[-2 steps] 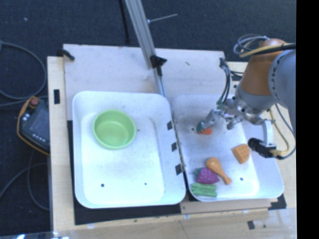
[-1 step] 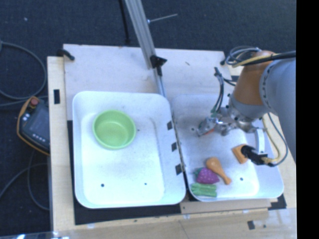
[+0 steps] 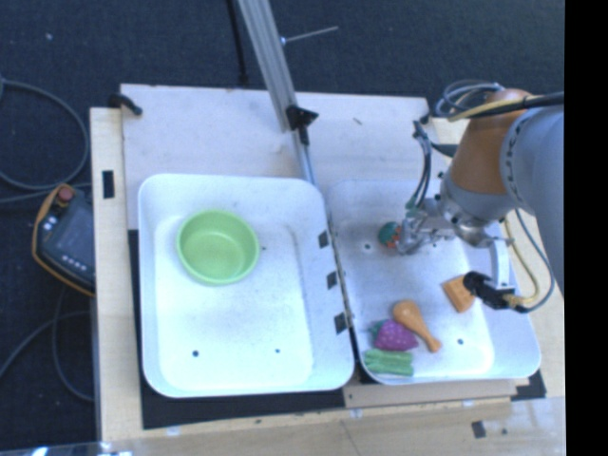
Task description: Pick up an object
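Dark carpet (image 3: 399,27), pale bench (image 3: 209,122), two white bins (image 3: 237,350), cables (image 3: 38,150)

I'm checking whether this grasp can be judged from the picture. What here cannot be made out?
- Gripper: fingers too small and blurred in the camera view to read as open or shut.
- Green-red object: partly covered by the gripper; contact unclear.
- Orange block: its right side sits behind a black part of the arm.
- Green item: at the right bin's front rim, shape too small to tell.
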